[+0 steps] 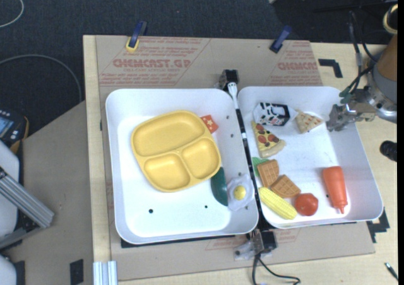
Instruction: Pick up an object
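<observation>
**Gripper low over the right bin's upper right edge**

The arm [386, 82] enters at right of frame, wrist angled down-left. Its gripper [339, 117] sits above the right bin [361, 151], near a tan wedge [308, 122]; whether the jaws are spread cannot be told, and nothing shows between them. Lower right lies an orange carrot [334, 188]; the left bin [120, 151] holds a yellow divided plate [175, 150].

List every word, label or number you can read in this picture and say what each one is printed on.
"CHEMCAST G.P" reads in red on the brown board under the bins, at its far left.
The same red print near the far right corner of the board is cut off by the right bin and too blurred to read.
Smaller red lines beside both prints are too small to read.
No legible text shows on the toys or the yellow tray.
</observation>
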You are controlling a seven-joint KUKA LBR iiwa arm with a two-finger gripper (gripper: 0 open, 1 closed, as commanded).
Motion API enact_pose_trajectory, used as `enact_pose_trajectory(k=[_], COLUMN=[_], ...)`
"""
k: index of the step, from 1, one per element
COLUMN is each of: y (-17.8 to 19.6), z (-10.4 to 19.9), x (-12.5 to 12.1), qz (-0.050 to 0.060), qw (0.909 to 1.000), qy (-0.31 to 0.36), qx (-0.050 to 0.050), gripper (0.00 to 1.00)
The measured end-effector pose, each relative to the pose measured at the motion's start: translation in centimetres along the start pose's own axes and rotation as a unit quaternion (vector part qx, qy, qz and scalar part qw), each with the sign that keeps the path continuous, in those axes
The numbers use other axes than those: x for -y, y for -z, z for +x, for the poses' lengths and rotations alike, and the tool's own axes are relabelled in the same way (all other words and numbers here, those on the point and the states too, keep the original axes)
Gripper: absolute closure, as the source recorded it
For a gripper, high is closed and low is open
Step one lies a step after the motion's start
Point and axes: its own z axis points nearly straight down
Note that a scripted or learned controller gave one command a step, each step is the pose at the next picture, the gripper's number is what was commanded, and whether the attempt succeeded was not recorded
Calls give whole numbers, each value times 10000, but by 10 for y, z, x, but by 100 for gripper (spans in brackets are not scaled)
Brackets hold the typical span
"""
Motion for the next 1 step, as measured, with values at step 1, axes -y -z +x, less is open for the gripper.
enact_pose_trajectory(k=[1], y=[23], z=[0], x=[-1], qz=[9], qw=[10000], qy=[1], qx=[-4], gripper=[100])
